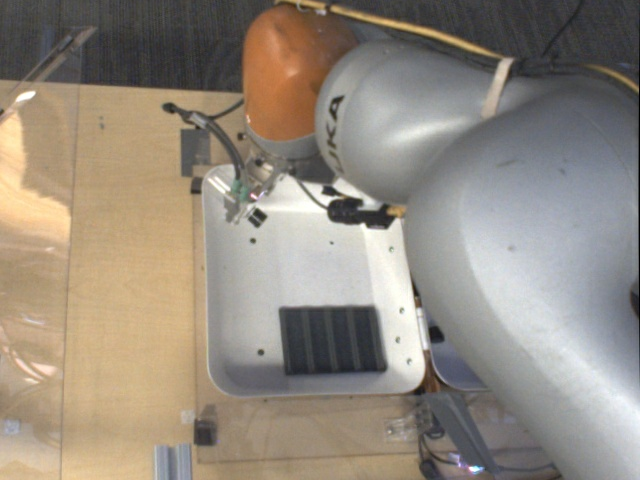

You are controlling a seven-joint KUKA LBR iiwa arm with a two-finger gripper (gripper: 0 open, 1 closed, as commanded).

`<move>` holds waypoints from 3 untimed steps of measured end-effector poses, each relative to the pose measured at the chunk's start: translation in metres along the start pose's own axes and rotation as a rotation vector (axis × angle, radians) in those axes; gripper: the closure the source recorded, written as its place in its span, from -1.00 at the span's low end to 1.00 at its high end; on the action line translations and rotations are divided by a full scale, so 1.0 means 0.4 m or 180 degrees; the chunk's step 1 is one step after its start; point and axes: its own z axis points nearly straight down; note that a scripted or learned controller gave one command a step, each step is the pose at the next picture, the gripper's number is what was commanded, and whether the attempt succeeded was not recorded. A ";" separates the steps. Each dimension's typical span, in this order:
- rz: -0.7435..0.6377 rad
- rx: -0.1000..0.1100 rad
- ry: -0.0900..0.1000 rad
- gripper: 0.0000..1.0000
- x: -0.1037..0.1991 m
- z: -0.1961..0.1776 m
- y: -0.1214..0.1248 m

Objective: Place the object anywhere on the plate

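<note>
A dark ribbed rectangular plate point(331, 339) lies flat in the near part of the left white bin point(222, 368). My gripper point(244, 204) hangs over the bin's far left corner, well away from the plate, below the orange wrist band point(285, 68). Small greenish and black parts show at the gripper's tip. Whether they belong to the tool or are a separate object is too small to tell. The grey arm point(480, 198) covers the right side of the scene.
A sliver of the right bin point(452, 370) shows under the arm. Bare wooden bench point(120, 268) lies left of the bin. A small black block point(205, 431) and a metal bracket point(172, 460) sit near the front edge. A black cable point(355, 211) crosses the bin's far side.
</note>
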 end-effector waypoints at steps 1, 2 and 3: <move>-0.0254 -0.0009 -0.0004 1.00 0.036 0.156 -0.164; -0.0903 -0.0015 -0.0011 1.00 0.077 -0.147 -0.059; 0.1024 0.0035 -0.0004 1.00 0.030 0.160 -0.041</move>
